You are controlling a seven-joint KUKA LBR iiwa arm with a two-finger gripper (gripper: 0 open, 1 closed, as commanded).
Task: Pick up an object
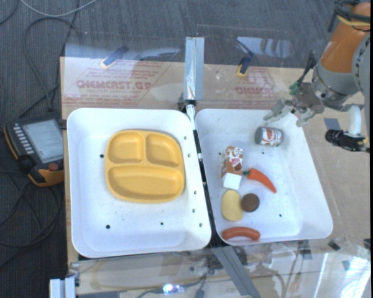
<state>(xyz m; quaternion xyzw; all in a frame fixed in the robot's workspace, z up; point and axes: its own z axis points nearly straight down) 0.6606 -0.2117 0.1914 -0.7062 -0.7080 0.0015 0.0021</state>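
Can (269,136) silver with red label, lying sideways; pincer (289,112) spread wide above it.

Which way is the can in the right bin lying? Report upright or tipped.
Tipped. The can lies on its side on the right bin's floor, its label facing up, near the gripper.

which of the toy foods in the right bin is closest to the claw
The small can lying on its side at the bin's far end, just below the claw. The carrot, sausage and others sit nearer the camera.

even bright overhead light; soft shadows; glare on clear sheeting; slightly soft focus
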